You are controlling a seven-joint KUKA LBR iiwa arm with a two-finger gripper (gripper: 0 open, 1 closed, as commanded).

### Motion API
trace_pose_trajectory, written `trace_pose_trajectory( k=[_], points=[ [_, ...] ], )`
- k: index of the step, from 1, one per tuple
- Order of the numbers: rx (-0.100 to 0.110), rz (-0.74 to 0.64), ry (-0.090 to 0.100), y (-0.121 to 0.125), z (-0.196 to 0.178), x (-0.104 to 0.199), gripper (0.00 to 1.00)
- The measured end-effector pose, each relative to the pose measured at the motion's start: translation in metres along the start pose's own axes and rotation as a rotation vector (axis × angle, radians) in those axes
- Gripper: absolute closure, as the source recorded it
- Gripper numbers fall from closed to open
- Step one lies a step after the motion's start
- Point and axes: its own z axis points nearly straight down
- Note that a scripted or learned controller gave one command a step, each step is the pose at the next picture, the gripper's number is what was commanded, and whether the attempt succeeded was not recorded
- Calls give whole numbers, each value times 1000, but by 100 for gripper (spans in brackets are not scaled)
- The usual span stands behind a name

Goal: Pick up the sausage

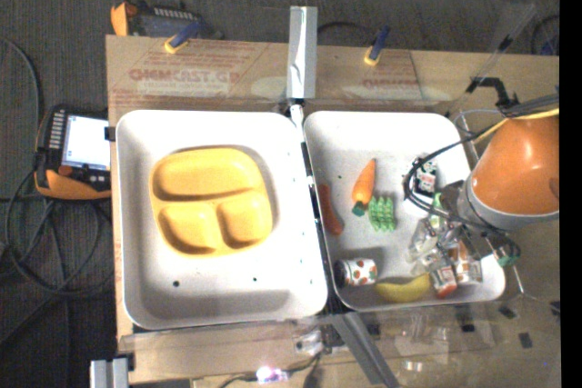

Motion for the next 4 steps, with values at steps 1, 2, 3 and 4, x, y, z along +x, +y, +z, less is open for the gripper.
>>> trace_pose_trajectory(
  k=[1,2,3,4],
  points=[
    [-11,-312,9,-12,9,-5,100],
    [-10,-675,12,-28,-15,0,100],
    [-2,-859,8,-28,8,9,100],
    [-3,-1209,5,-27,9,10,100]
  ],
)
